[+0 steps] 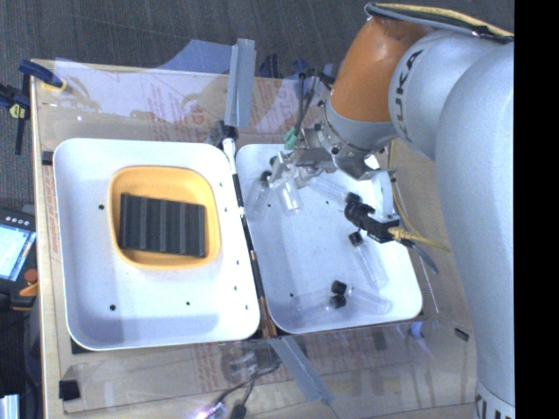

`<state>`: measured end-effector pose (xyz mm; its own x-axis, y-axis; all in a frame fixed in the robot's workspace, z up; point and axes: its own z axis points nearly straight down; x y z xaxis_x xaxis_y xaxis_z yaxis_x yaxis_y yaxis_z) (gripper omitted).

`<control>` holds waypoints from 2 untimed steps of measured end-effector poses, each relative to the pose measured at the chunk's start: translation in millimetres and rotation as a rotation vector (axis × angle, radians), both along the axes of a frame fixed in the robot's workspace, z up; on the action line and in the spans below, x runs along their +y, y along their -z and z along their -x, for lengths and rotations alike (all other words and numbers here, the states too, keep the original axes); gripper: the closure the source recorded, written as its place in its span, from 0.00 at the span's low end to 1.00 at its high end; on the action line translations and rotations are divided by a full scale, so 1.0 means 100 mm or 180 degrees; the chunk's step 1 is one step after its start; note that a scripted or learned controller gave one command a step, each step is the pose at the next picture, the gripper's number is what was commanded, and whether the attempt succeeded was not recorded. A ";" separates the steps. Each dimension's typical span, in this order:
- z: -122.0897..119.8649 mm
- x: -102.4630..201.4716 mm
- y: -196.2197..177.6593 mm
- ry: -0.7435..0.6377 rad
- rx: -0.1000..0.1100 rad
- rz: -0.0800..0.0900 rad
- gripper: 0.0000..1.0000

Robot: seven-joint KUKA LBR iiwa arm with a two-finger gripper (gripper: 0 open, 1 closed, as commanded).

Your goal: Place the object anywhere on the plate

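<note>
Over on the left, the left bin [79,317] is a shallow white tray with rounded corners and a smooth matte floor. In it sits the plate [131,184], a squarish yellow dish with soft rounded corners and a raised glossy rim. On the plate lies a dark ribbed block [163,225], rectangular and grooved into parallel bars, covering most of the plate's flat middle. White floor runs free all around the plate, widest toward the near edge.

Across the narrow seam where the two bins meet, the right bin [288,286] has the same white, shallow build. The gripper [284,175] hangs over its far left corner, close to the bin wall; its fingers are pale and see-through against the white, so whether they are spread or closed I cannot tell. Above it, the grey arm [463,147] with its orange band [371,59] comes in from the right.

Further right, clear plastic pieces with black caps [338,293] lie on the floor near the front rim. The middle of this bin's floor is bare.
</note>
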<state>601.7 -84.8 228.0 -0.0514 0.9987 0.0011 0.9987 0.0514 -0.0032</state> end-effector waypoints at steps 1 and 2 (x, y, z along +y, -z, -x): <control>-0.12 0.38 0.01 -0.0909 -0.0006 0.0003 1.00; -0.10 0.78 0.37 -0.1414 0.0005 -0.0002 1.00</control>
